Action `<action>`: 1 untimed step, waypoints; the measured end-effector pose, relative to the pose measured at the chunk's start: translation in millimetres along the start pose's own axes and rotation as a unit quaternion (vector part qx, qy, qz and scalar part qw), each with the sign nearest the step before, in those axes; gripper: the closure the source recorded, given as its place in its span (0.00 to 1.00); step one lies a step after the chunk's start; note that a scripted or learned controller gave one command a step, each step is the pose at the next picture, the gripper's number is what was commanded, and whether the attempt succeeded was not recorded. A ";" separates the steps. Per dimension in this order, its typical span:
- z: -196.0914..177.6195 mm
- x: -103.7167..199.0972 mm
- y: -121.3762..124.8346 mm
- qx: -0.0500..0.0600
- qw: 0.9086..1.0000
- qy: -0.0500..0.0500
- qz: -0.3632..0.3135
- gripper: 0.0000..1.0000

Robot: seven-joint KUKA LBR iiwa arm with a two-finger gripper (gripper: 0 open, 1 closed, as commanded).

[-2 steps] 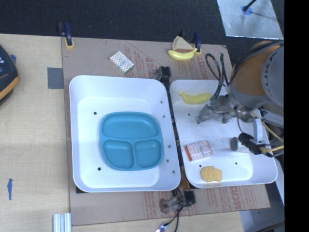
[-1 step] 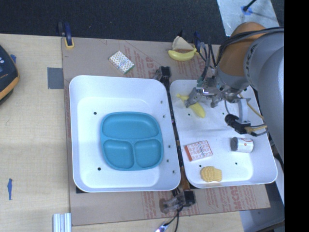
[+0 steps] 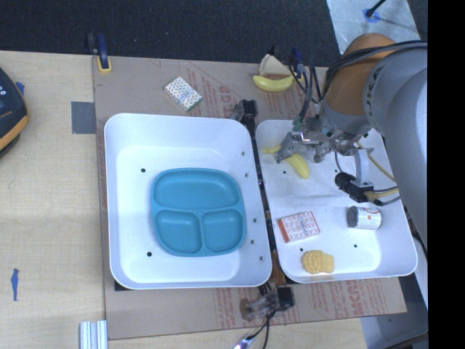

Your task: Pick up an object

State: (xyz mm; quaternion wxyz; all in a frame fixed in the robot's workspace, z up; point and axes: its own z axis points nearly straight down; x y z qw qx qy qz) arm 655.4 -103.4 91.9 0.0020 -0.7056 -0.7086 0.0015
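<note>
My gripper (image 3: 299,150) hangs low over the far left part of the right bin (image 3: 392,264), its fingers spread to either side of a small yellow banana-shaped piece (image 3: 298,166) that lies on the bin floor just below them. Nothing is held between the fingers. Further forward in the same bin lie a red-and-white card (image 3: 298,226), a yellow corn-like lump (image 3: 317,262) and a small grey-and-white cylinder (image 3: 364,217). A black part (image 3: 350,185) of the arm's cabling hangs over the bin's middle.
The left bin (image 3: 123,195) holds a blue sectioned tray (image 3: 197,211). Behind the bins on the cardboard lie a yellow banana toy (image 3: 274,79) and a small patterned packet (image 3: 182,92). A black-and-orange device (image 3: 11,115) sits at the left edge.
</note>
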 end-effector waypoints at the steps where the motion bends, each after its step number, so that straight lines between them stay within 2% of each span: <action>1: -10.2 -1.2 -0.7 0.002 1.000 -0.001 -0.002 1.00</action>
